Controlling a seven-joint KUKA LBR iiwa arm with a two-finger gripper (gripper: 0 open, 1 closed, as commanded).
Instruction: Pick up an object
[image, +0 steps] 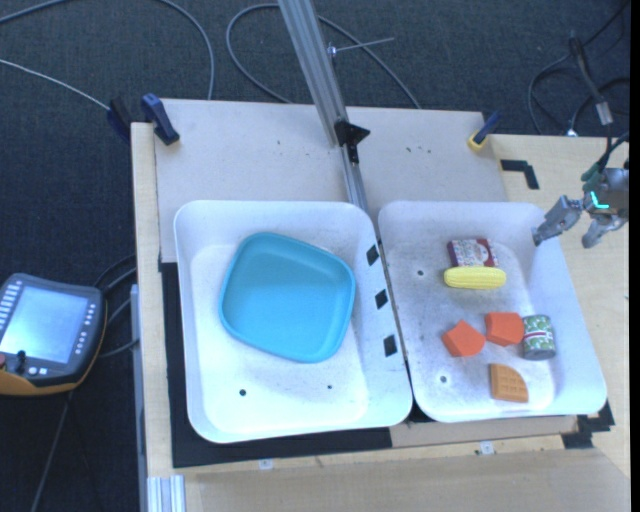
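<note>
The right bin (560, 290) holds several small items: a yellow corn cob (474, 278) lying in front of a red and white packet (470, 251), an orange block (463, 339), an orange-red block (505, 328), a small green can (538, 337) and an orange wedge (508, 383). My gripper (574, 228) hangs over the bin's upper right corner, up and to the right of the corn. It is open, with nothing between its fingers. It touches none of the items.
A large blue plate (287, 296) lies in the left bin (200, 290). A metal pole (318, 70) slants down to the seam between the bins. A teach pendant (45, 330) sits left of the bench.
</note>
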